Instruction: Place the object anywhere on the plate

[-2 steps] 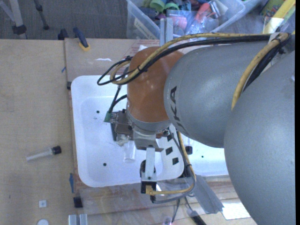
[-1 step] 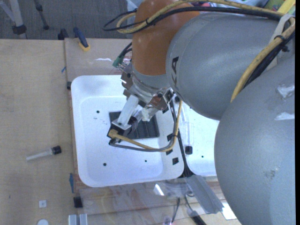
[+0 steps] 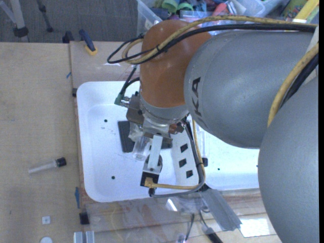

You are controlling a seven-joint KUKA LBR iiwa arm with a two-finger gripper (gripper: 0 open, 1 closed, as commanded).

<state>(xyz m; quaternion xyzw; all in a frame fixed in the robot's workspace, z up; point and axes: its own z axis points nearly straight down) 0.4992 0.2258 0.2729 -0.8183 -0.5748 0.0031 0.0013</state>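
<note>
Grey arm with orange band reaching over left white bin, gripper hanging low inside; jaw opening hidden, cannot tell. Task object and plate not making themselves out beneath arm.

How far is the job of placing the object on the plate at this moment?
Done: nothing visible. In hand: the gripper hangs low over the left bin, beside a dark flat object on its floor. Left: no plate can be made out, so the placing remains.
</note>
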